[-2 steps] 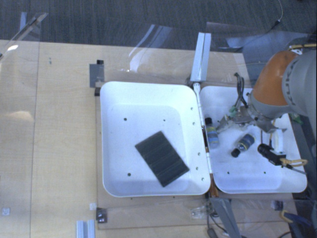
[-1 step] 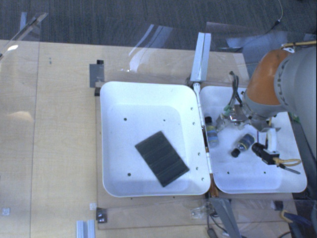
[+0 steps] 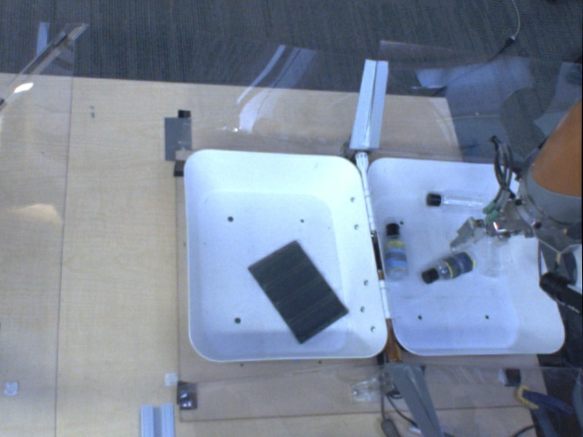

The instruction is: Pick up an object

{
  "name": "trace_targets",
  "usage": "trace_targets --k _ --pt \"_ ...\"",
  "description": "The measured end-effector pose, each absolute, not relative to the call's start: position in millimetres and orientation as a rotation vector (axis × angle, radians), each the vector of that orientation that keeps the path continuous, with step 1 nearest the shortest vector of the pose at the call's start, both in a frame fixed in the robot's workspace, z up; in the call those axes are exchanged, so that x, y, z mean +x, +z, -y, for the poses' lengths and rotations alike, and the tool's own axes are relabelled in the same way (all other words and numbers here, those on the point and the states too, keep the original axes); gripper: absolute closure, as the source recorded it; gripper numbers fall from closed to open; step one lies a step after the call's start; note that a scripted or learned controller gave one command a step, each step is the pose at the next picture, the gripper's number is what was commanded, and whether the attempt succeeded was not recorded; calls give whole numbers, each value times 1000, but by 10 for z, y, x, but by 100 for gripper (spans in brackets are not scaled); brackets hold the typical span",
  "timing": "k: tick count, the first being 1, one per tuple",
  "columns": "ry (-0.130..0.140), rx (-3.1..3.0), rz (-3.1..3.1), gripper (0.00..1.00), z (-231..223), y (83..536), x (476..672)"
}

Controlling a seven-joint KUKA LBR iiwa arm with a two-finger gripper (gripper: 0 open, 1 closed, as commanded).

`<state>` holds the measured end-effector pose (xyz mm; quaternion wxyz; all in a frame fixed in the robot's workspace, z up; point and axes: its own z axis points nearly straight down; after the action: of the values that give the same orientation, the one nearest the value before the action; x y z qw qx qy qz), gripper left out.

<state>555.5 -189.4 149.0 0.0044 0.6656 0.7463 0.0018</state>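
You've got two white bins on the table point(image 3: 91, 244): the left bin point(image 3: 205, 244) and the right bin point(image 3: 537, 335), side by side. The gripper point(image 3: 487, 228) hangs over the right bin, just above and right of the nearest small bottle; I can't tell its state from this angle, and nothing visibly sits in its grip, so treat it as empty-handed. Count of things: 3 small bottles in the right bin, 1 dark flat pad point(image 3: 298, 290) in the left bin, 4 objects total. Bottle w/ dark cap point(image 3: 447, 269) lies on its side near mid-bin, closest to the gripper, prob. the easiest target. Bottle no. 2 point(image 3: 394, 249) sits against the bin's left wall, cap end toward the back; whether it's upright or lying down I can't say. The clear tube-like bottle point(image 3: 451, 199) lies near the back, well apart from the other two. Handling, by my read: these bottles look light, stiff, smooth-sided, round, so they'll likely roll or squirt out if you pinch off-centre. Take the near one across its body, mid-length, not at the cap. The pad looks thin, flat, lying tilted on the bin floor w/ no raised edge to catch, so prob. hard to pinch; skip it unless you can get at a corner.
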Motion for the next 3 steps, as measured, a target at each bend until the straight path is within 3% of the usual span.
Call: trace_targets --k 1,2,3 --pt "10 1948 -2449 0 1621 898 5841" --pt "5 1930 -2445 0 1117 928 6086" --pt "8 1855 -2521 0 1696 1543 6702"
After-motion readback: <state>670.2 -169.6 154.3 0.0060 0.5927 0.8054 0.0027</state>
